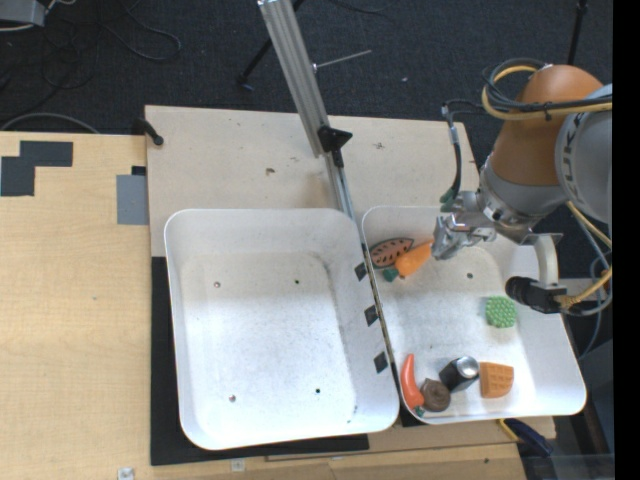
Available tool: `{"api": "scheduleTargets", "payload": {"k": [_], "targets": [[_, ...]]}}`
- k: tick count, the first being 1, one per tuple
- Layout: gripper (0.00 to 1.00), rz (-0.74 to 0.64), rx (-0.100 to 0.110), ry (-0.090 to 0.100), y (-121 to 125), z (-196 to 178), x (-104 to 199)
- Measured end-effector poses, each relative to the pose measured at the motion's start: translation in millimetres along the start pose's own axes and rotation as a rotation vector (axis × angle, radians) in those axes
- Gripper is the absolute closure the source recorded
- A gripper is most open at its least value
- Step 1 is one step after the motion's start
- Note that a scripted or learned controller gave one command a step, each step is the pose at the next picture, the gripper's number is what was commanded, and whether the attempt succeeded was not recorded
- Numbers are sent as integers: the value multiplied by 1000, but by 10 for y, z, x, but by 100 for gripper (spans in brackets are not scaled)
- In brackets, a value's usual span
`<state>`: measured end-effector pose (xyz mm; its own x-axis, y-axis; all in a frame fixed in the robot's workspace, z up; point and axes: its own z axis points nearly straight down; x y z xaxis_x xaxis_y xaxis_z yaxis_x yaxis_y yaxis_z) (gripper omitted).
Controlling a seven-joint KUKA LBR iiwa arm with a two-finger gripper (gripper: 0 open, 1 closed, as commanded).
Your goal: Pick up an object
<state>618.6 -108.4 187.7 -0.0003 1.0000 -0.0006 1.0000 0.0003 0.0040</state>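
My gripper [446, 245] hangs over the upper left part of the right bin [540, 393]. An orange carrot [413, 260] with a green tip lies slantwise just left of the gripper, its right end reaching the gripper's tip. Whether it is gripped I cannot tell. A brown striped oval object [390, 250] lies against the carrot's upper side, near the bin's left wall.
The right bin also holds a green bumpy ball [501, 312], an orange block [496, 379], a black and silver cylinder [459, 372], a brown ball [436, 395] and a red chili [409, 380]. The left bin [180, 268] adjoins it. A slanted metal rail [300, 78] rises behind.
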Motion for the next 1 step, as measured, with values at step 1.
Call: {"api": "scheduleTargets", "payload": {"k": [1], "targets": [[100,1,0,0,11,-534,-16]]}}
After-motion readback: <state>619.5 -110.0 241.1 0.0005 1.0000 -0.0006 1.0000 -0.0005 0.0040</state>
